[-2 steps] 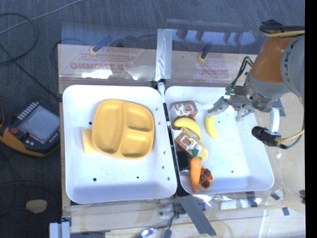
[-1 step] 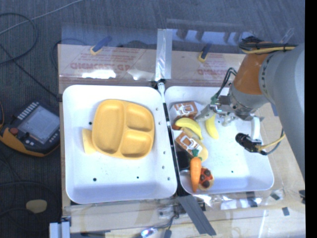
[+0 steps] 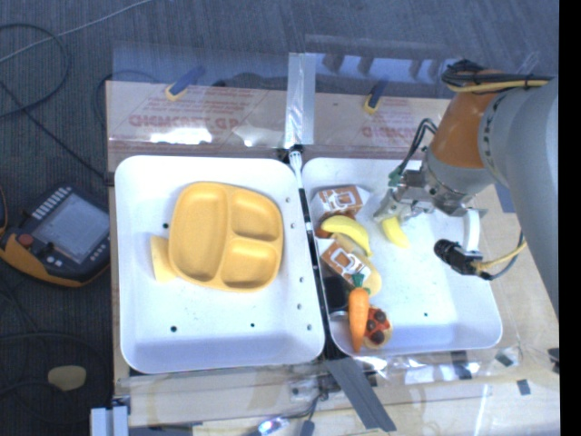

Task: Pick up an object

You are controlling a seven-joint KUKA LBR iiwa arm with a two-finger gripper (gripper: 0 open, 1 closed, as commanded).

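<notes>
My gripper (image 3: 398, 210) hangs over the middle of the right bin (image 3: 454, 316), with the grey arm and its orange band coming in from the right. A small yellow piece (image 3: 395, 233) lies just under the gripper's tip, touching it or nearly so. Along the bin's left side lie a brown packet (image 3: 340, 198), a banana (image 3: 349, 232), a second brown packet (image 3: 344, 260), a black item (image 3: 334, 291), an orange carrot (image 3: 359, 314) and a small red and dark item (image 3: 378, 326).
The left bin (image 3: 145, 334) holds a yellow divided plate (image 3: 225, 234). A black cable plug (image 3: 451, 252) dangles from the arm over the right bin. A handheld pendant (image 3: 59, 234) lies on the floor at left.
</notes>
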